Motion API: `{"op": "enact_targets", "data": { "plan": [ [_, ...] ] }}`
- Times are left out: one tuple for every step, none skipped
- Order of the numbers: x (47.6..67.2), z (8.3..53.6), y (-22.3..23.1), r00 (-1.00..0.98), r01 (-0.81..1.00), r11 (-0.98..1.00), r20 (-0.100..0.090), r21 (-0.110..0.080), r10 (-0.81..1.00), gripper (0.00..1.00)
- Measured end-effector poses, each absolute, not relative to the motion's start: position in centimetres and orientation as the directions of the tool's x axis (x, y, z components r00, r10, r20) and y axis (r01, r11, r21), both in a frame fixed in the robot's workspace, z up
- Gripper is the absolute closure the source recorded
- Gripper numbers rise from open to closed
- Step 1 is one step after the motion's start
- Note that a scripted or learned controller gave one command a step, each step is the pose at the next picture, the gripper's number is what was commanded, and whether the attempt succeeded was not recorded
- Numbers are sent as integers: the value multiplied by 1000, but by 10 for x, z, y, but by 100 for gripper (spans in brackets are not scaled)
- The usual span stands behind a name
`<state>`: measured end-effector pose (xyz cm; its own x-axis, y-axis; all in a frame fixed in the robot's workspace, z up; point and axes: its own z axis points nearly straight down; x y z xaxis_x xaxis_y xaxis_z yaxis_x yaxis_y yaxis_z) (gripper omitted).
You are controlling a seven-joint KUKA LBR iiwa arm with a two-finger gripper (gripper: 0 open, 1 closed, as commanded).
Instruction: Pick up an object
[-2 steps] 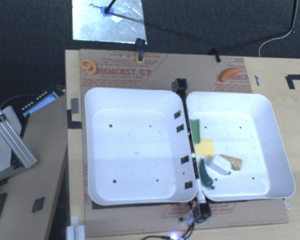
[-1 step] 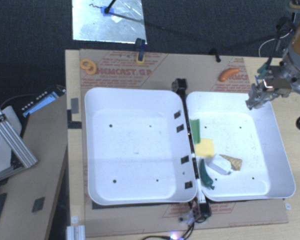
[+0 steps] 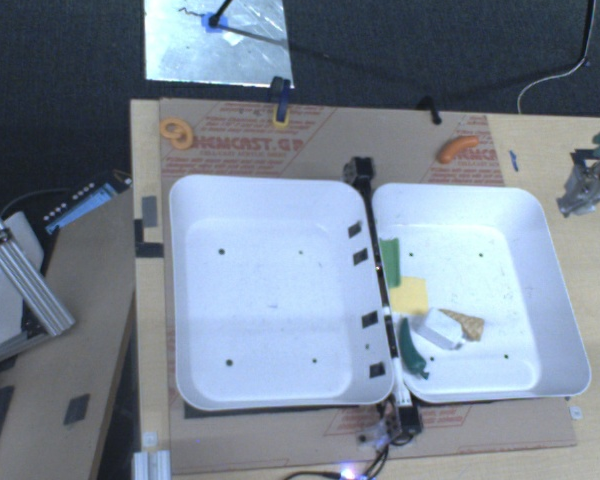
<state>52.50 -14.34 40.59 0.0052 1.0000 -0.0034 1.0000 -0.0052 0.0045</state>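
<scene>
The tool [image 3: 588, 183] sits at the far right edge of the frame, outside the bins and above the bare tabletop [image 3: 580, 268], well apart from anything it could grasp; it is too small and blurred here to tell whether it is open or closed, and nothing shows in its grip

The things to choose from all lie in the right bin [image 3: 540, 268], crowded into its lower left part against the wall it shares with the left bin [image 3: 270, 298]. A green strip [image 3: 390, 261] lies along that wall, a yellow block [image 3: 411, 295] is just below it, a white piece [image 3: 438, 331] and a brown wedge [image 3: 466, 323] touch each other to the right of the block, and a dark green piece [image 3: 411, 353] lies at the bottom against the wall

That crowding probably makes the wall-side items awkward to reach, so the brown wedge or white piece, lying further into the open floor of the bin, look like the easier targets. An orange sausage shape [image 3: 457, 149] and an orange ring [image 3: 176, 133] rest on the cardboard [image 3: 310, 138] above the bins, out of play

The pickup looks not yet begun
</scene>
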Motion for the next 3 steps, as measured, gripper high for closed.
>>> {"op": "enact_targets", "data": {
  "plan": [
    [581, 387, -210, 2, 1000, -2, -5, 5, 1000, 100],
    [586, 523, -206, -5, 1000, 5, -7, 19, 1000, 100],
    [494, 485, -195, 1, 1000, -1, 2, -2, 1000, 100]
  ]
}}
